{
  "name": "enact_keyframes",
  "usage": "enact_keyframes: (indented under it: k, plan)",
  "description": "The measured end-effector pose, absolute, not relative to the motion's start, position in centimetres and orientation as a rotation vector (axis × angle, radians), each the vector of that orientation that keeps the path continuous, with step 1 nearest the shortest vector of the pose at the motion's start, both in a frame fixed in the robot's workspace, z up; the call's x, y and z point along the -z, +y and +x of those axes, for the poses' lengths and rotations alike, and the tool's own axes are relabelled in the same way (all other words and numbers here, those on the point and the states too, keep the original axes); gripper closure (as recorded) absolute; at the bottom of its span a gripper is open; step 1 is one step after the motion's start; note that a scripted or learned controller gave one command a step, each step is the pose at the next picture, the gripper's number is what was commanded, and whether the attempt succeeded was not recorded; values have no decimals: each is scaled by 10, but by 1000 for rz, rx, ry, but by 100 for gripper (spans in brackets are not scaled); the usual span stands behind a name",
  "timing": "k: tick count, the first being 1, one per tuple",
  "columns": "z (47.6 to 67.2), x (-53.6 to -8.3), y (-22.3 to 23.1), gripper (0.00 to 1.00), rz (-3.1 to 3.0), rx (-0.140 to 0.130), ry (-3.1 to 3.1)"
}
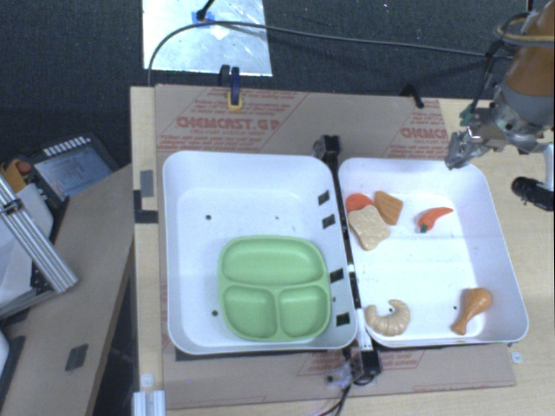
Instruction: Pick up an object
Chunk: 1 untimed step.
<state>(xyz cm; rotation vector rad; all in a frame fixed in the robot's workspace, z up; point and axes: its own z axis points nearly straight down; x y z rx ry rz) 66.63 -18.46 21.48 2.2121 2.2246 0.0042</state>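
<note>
Left bin (186, 176): holds a green divided tray (275, 286) toward its near right corner
Right bin (499, 232): holds the toy foods, all lying loose
Gripper (457, 155): above the far right corner of the right bin, carrying nothing; open or closed, cannot tell
Bread slice (369, 227): far left, touching a tomato piece (357, 202) and an orange chip (388, 206)
Drumstick (471, 308): near right corner
Shrimp (389, 318): near edge
Carrot (433, 217): right of the bread, apart from it

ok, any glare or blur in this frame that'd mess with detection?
Camera view: the foil sheet behind the bench glares bright; both white bins look evenly lit with faint shadows; the gripper at the right bin's far corner is small and soft; the food items stay sharp.
</note>
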Motion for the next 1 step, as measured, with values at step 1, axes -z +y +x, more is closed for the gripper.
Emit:
enact_keyframes:
  k: [1]
  plan:
    - [641,-227,-137,100,2214,-1,2229]
